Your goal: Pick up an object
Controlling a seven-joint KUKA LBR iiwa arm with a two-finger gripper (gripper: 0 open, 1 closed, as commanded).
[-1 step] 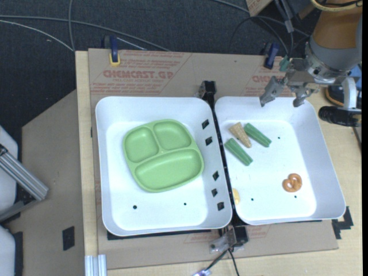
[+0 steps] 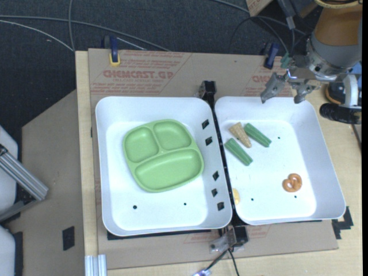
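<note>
**Hovering gripper, nothing held**

Counting from where I stand: two white bins sit side by side on the worktop. The left bin carries one green divided plate with three compartments. The right bin holds two green bean-like pieces, one near the bin's left wall and one just beside a single tan wedge, which lies between them at their upper ends. One orange pretzel lies well apart from those, toward the lower right. A small yellowish bit sits at the left wall, half tucked under the rim and hard to identify.

The gripper hangs above the far edge of the right bin, its two fingers spread apart with nothing between them. The arm is cut off at the top right corner, so little of it shows beyond its wrist.
</note>
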